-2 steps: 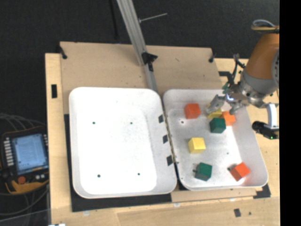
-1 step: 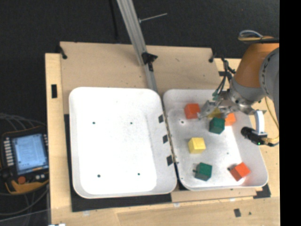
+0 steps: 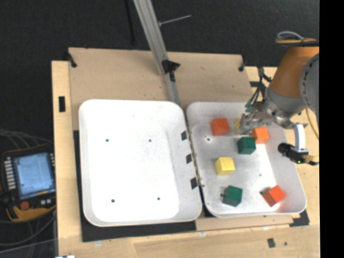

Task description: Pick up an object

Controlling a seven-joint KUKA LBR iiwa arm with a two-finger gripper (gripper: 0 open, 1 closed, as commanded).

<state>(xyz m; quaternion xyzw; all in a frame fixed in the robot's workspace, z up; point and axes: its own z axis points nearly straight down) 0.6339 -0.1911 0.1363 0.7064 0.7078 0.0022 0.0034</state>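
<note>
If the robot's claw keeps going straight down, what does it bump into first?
Probably the green block right by the gripper, or the white floor of the right bin next to it. An orange block sits close beside too. From above, depth is hard to judge, so this is a best guess.

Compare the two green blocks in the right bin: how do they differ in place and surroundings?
The upper green block lies close under the gripper, next to an orange block; the lower green block lies near the bin's front edge, apart from the arm. The upper one lies above the yellow block in the view, the lower one below it. Both are dark green cubes of similar size in the right bin.
</note>
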